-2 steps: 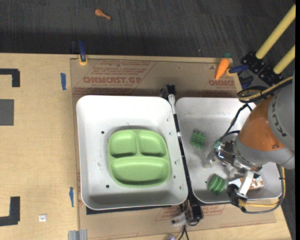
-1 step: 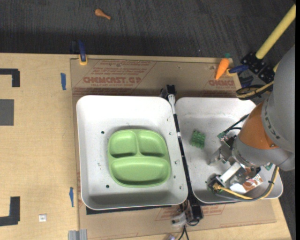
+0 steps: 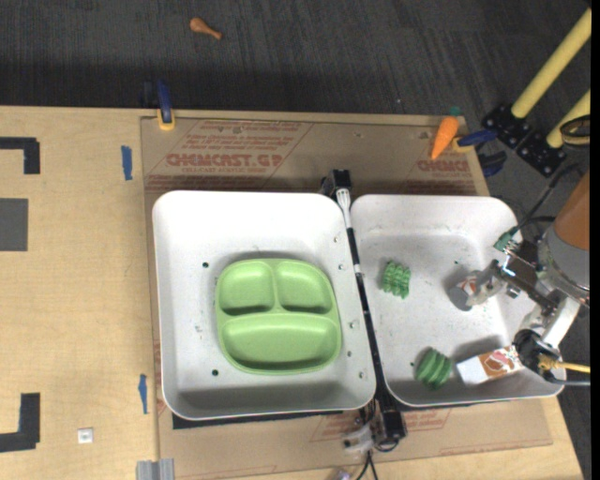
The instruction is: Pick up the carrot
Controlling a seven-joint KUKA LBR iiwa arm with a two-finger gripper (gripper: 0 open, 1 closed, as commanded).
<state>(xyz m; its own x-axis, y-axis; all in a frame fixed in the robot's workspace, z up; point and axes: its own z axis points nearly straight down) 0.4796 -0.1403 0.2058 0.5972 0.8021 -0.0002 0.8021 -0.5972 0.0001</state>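
Note:
An orange, tapered carrot-like thing (image 3: pixel 443 139) with a green tip lies on the cardboard just behind the right bin (image 3: pixel 422 214), outside it. Inside that bin, a small white and orange-red piece (image 3: pixel 490 364) rests by the front right corner; I cannot tell what it is. My gripper (image 3: pixel 468 288) hangs low over the right half of this bin, reaching in from the right. It is well in front of the orange thing and behind the white piece. A grey blob sits at its tip.
Two green ridged toys lie in the right bin, one (image 3: pixel 396 278) near its centre-left, one (image 3: pixel 434 367) near the front wall. A green divided plate (image 3: pixel 277 314) sits in the left bin (image 3: pixel 187 281). A small orange item (image 3: pixel 204 28) lies on the dark floor behind.

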